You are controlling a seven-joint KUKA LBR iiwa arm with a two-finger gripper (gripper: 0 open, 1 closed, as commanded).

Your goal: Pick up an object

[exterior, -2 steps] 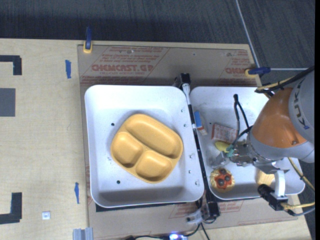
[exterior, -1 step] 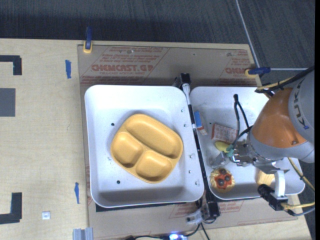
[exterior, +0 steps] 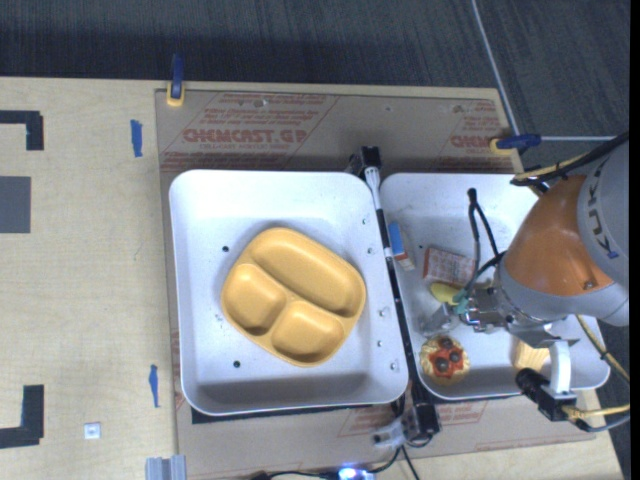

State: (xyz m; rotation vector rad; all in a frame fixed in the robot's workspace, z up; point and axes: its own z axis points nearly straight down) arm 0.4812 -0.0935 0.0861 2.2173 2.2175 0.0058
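on the left, a pale wooden bench (exterior: 80,268) carrying two white bins side by side. in the left bin (exterior: 195,208), a yellow three-part tray (exterior: 292,293), lying flat and well apart from the arm. further right, in the right bin (exterior: 420,203), a small clutter: a blue-tipped stick (exterior: 394,240) against the left wall, a red-and-white packet (exterior: 446,264), a small yellow piece (exterior: 443,292) just below it, and an orange round toy (exterior: 444,358) near the front wall. at the far right, the arm's orange band (exterior: 555,248) over the bin, with the gripper (exterior: 468,310) low among the clutter, just beside the yellow piece and above the round toy; whether spread or pressed together, cannot tell, hidden under the wrist. likely risk: with items so close together, closing on two at once or nudging the yellow piece aside and coming up with nothing; also a snag on the loose black cable (exterior: 480,228) hanging by the wrist.
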